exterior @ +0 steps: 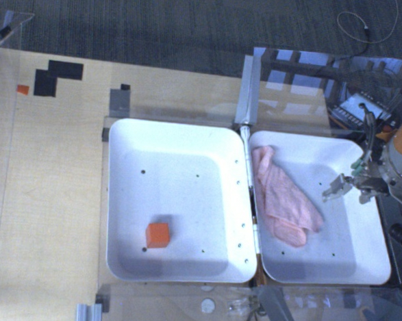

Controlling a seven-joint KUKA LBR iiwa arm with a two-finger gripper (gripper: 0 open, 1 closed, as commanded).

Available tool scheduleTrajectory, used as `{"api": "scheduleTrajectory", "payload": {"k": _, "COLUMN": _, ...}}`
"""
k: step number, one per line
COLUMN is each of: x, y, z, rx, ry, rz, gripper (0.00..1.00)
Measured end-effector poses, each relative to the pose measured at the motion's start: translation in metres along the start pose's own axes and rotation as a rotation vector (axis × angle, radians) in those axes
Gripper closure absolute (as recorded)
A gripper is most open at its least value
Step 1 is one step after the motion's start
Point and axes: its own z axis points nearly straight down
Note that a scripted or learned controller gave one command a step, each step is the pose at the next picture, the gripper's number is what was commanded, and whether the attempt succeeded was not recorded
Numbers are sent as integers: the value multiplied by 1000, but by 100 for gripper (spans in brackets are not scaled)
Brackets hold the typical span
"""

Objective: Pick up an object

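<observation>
At right of frame, the gripper (350, 189) hovers over the right bin (365, 271), fingers apart and holding nothing. A pink cloth (284, 203) lies centre-frame beside it; an orange block (158, 235) sits lower left, in the left bin (181, 148).

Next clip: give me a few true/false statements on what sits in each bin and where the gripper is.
1. The orange block lies in the left bin. True.
2. The pink cloth lies in the same bin as the block. False: it lies in the right bin.
3. The gripper is over the right bin. True.
4. The gripper holds the cloth. False: it is apart from the cloth, to its right in view.
5. The block touches the cloth. False: they lie in separate bins.
</observation>
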Motion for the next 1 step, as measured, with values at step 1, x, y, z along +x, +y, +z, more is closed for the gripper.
{"api": "scheduleTrajectory", "payload": {"k": 1, "x": 14, "y": 2, "z": 111, "rx": -6, "ry": -2, "rz": -104, "gripper": 0}}
